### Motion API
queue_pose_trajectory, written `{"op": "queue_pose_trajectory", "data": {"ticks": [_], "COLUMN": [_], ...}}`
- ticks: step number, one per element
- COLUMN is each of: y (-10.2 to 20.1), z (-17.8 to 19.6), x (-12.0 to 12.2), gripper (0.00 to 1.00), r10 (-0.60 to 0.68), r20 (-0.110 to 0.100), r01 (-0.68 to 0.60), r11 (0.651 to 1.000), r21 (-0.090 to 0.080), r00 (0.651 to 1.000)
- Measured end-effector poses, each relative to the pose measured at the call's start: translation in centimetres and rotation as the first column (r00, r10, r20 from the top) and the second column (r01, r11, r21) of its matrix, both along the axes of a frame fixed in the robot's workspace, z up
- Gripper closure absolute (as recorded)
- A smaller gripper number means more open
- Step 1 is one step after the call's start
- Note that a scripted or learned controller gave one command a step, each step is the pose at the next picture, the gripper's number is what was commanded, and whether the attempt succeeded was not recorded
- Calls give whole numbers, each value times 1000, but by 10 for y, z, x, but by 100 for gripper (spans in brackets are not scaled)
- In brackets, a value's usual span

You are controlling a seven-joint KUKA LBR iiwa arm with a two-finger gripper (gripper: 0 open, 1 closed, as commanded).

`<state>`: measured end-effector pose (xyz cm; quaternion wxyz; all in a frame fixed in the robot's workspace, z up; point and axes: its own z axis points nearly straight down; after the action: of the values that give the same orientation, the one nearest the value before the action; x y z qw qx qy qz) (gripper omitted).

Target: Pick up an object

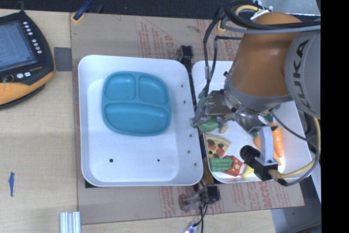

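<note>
Reaching from right, arm (267,57) bent over right bin (292,166); end effector (210,114) grip state unclear.

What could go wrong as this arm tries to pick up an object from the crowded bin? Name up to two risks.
1. The toys lie packed together: the pizza slice, the green piece and the carrot sit close, so the gripper may nudge neighbours or grab two.
2. The gripper works near the right bin wall beside the left bin, so it could likely strike the rim.
</note>
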<state>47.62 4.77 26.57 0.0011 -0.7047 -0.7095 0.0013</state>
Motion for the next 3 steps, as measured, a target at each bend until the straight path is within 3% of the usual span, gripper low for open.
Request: {"op": "queue_pose_trajectory", "data": {"ticks": [1,2,3], "y": [66,93,144], "z": [5,-5,8], "x": [0,69,3], "gripper": [100,100,100], "r10": [1,0,1], "r20": [0,-1,-2], "r01": [-1,0,-1], "r11": [1000,1000,1000], "r21": [-1,-1,-1], "r00": [1000,1000,1000]}}
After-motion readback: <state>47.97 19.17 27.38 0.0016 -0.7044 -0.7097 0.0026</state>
